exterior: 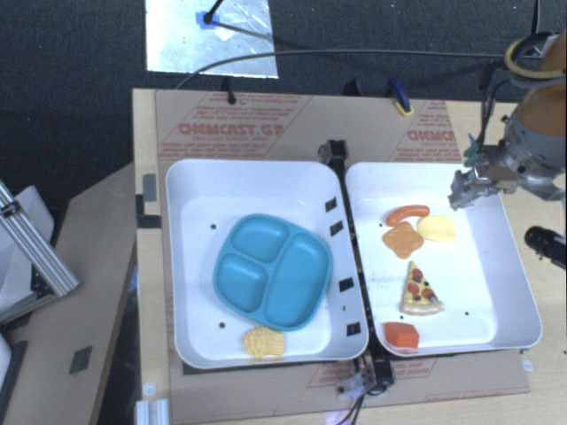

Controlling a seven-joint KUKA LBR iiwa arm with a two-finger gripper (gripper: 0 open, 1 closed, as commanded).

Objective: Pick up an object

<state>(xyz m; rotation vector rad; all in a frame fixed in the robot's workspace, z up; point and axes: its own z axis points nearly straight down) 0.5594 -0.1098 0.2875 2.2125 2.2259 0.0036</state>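
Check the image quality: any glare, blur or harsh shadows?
Camera view: even, soft lighting, faint shadows only; glare on the foil sheet up top; the toys and blue tray are sharp; the hand at right looks slightly soft.

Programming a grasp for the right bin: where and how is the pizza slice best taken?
Probably the pizza slice from straight above, fingers across its narrower upper half. It lies flat, tip toward the orange piece, sides clear, with the red block below its crust.

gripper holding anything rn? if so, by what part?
Nothing held. The two-finger gripper hangs above the right white bin, near the pale yellow toy piece.
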